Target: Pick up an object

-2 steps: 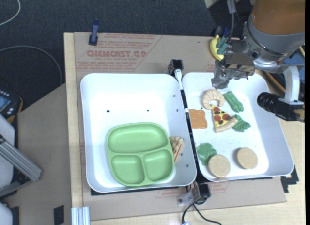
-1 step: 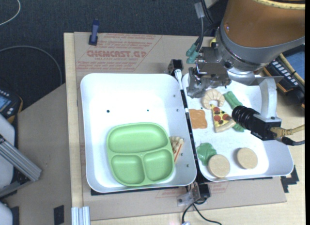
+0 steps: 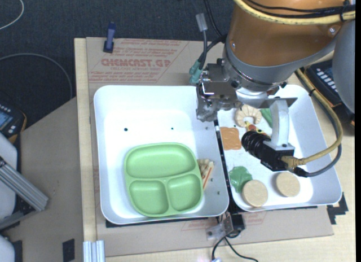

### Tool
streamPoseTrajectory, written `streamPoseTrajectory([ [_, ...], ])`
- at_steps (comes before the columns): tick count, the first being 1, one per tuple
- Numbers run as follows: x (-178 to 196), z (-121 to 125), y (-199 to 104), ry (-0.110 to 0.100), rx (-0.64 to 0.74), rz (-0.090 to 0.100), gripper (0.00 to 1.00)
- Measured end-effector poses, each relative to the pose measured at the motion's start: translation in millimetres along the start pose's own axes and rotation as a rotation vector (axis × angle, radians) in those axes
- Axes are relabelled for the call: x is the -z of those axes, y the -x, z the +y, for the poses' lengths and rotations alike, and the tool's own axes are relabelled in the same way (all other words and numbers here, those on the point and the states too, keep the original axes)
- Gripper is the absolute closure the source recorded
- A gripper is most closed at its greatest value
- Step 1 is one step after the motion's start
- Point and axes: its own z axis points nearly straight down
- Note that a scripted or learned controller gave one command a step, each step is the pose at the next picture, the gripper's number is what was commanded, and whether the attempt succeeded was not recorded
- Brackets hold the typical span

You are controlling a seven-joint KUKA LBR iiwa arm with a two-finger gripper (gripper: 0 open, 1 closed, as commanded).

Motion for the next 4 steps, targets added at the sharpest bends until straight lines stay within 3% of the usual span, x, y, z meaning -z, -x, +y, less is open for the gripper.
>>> streamPoseTrajectory([
  [2, 23, 1, 1, 0.009, -0.002, 0.001, 1.00],
  [3, -66, 0, -37, -0.006, -0.001, -0.003, 1.00],
  [4, 74, 12, -14, 0.023, -0.006, 0.006, 1.00],
])
